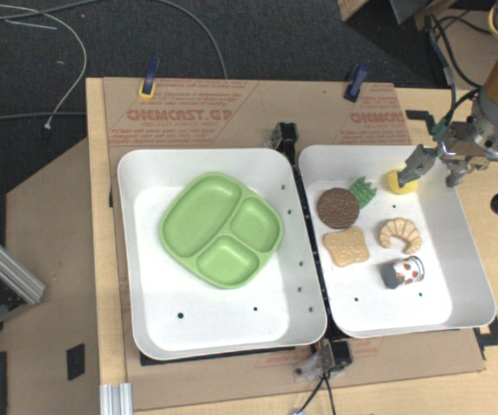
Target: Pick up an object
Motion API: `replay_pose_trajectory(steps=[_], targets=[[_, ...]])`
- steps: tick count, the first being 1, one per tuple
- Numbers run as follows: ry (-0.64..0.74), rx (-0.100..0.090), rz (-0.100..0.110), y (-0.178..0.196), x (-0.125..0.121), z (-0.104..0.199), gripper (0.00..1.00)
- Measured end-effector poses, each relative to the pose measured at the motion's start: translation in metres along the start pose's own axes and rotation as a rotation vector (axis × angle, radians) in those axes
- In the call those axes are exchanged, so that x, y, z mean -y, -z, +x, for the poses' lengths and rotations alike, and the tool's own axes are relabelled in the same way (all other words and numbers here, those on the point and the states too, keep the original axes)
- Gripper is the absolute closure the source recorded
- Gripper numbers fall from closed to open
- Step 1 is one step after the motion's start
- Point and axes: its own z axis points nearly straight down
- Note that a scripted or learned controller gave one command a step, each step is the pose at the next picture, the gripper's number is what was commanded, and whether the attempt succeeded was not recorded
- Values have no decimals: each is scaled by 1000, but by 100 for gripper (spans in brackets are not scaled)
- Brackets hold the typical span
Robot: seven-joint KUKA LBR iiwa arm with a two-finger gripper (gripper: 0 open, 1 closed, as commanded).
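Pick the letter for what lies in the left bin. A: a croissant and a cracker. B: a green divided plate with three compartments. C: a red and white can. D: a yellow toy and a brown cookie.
B: the green divided plate lies in the left bin, while the croissant, cracker and brown cookie lie in the right bin.

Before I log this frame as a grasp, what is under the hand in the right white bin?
Under the hand sits a small yellow object, by one finger. The finger covers its upper right part, so contact cannot be judged. The bin's white floor surrounds it.
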Motion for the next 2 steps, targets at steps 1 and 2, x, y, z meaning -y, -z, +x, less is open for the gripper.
replay_pose_trajectory(steps=[1,2], targets=[[0,-1,3,-45,8,3,0],[0,-2,6,-107,8,-1,0]])
